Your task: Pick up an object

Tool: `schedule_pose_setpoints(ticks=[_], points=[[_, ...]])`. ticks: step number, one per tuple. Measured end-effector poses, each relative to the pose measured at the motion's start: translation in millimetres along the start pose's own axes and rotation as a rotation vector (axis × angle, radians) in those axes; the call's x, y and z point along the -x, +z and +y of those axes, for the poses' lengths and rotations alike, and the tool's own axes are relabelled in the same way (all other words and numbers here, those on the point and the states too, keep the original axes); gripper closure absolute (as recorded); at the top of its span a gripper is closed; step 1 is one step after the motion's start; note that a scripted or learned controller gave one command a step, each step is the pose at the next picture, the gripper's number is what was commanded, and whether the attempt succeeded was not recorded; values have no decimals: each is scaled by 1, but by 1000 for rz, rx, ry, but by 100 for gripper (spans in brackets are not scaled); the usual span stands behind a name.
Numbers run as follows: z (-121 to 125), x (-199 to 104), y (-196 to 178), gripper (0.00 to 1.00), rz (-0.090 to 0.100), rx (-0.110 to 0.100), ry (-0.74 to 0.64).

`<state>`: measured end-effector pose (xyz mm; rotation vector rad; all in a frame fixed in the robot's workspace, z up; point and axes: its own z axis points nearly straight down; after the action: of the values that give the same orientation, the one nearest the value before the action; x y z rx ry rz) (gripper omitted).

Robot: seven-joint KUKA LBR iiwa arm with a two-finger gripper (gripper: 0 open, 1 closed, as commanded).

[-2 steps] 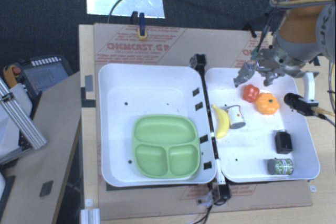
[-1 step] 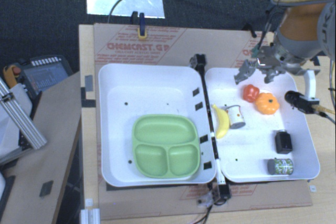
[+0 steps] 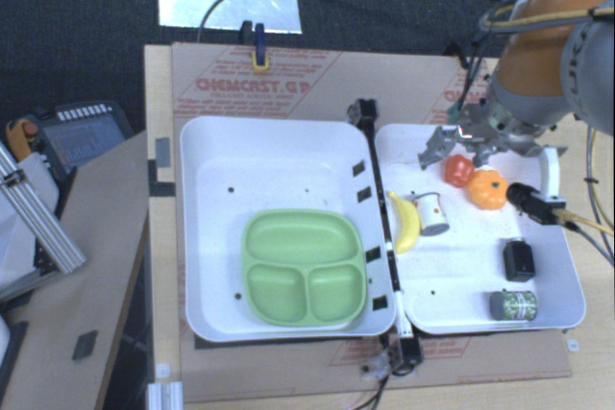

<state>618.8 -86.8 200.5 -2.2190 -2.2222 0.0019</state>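
Nearest my camera, at the front of the right-hand white bin [image 3: 567, 302], lies a small green-labelled can [image 3: 513, 304] on its side. Just behind it sits a black boxy object [image 3: 519, 259], apart from the can. Further back, near the middle of that bin, I see a small white cylinder with a dark end and a red mark [image 3: 431, 213] lying on its side, touching or nearly touching a yellow banana [image 3: 405, 224] that curves along the bin's left wall. An orange round fruit with a green stem spot [image 3: 487, 190] rests toward the back right, and a red rounded object [image 3: 457, 170] sits just beside it on the left; whether they touch I cannot make out.

My arm comes in from the right, its orange band [image 3: 543, 34] above the wrist. Its grey two-finger gripper [image 3: 459, 147] hangs low over the rear of the right bin, directly above and behind the red object. Nothing is visibly clamped between its tips, and from this angle I cannot tell how wide it stands.

On the left, the other white bin [image 3: 221, 168] holds a pale green three-compartment plastic tray [image 3: 304, 266] toward its front right. Both bins rest on a brown cardboard sheet [image 3: 288, 84].
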Motion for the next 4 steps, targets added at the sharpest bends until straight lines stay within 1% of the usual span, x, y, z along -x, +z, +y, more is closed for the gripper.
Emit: schedule_pose_setpoints(ticks=[1, 2, 3, 4], points=[[9, -4, 48, 0, 0, 1, -3], [3, -3, 91, 0, 0, -1, 0], [5, -2, 77, 100, -1, 6, 0], [5, -1, 12, 100, -1, 10, -2]])
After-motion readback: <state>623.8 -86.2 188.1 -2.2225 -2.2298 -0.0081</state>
